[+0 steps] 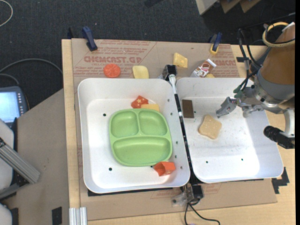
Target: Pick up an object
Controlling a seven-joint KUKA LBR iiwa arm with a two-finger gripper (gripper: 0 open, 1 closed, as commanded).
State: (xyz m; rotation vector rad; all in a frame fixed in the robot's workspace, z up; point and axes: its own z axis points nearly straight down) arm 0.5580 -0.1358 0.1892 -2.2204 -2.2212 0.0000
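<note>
My gripper (226, 108) hangs over the upper middle of the right bin (262, 165), reaching in from the right. A tan slice of bread (209, 127) lies on the bin floor just below and left of it, apart from it. A dark brown block (187, 109) rests near the bin's left wall, left of the gripper. Nothing shows in the gripper.
The left bin (91, 125) holds a green divided plate (139, 137), a red piece (139, 102), a yellow piece (151, 107) and an orange block (164, 168). Behind the bins lie a red disc (111, 70), yellow pieces (140, 72), (180, 60) and a small packet (204, 68).
</note>
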